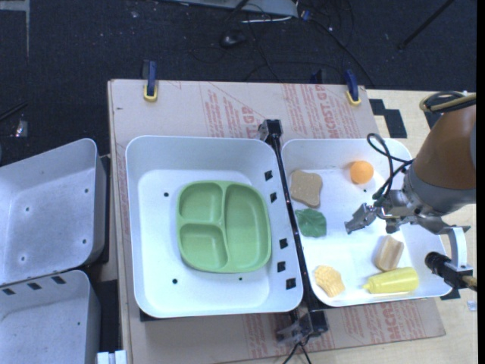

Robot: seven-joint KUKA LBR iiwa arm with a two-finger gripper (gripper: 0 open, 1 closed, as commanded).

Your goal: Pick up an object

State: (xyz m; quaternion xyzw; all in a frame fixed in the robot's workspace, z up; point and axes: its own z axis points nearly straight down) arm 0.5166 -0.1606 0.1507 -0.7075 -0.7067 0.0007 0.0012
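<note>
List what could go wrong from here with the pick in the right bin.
1. The gripper hangs over bare bin floor between the green piece and the tan block; descending straight down would likely close on nothing.
2. The tan block lies close to the yellow corn-like piece, so a grab there might nudge or catch both.
3. Those two sit near the right bin wall, where a finger might strike the rim.
</note>
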